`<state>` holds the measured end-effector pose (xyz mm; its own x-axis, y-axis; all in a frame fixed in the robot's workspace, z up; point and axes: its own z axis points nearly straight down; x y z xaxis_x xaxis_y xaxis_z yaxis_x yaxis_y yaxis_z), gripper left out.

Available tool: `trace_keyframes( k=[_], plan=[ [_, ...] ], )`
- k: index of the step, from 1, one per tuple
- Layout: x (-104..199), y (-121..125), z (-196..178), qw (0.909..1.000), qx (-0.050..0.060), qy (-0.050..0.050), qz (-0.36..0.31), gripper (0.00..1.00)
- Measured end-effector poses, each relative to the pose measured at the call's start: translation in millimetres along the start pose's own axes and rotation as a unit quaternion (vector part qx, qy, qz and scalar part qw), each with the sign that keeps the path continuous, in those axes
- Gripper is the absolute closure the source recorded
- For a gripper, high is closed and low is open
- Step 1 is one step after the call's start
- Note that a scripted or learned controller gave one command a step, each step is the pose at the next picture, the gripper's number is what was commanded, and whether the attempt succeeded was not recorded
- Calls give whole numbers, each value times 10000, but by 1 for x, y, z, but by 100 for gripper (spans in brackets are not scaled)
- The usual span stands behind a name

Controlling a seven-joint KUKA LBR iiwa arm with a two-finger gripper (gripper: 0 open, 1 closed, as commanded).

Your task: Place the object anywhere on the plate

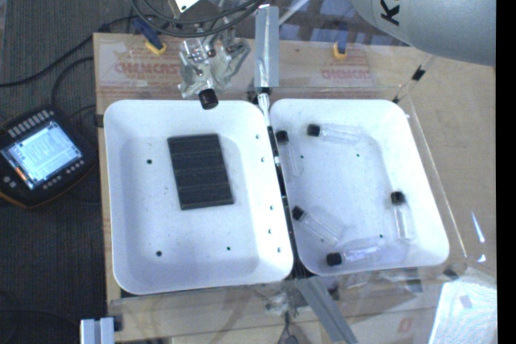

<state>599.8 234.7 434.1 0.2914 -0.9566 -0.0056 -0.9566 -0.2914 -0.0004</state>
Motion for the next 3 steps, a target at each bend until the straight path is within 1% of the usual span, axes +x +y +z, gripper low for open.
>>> trace_keyframes(
  k=[1,2,3],
  plan=[
    [3,-8,1,9959,0,3,-908,100],
    [6,-19,1,9647,-6,-6,-2633,100],
    [-5,18,63,9450,-27,3,-3269,100]
  ],
)
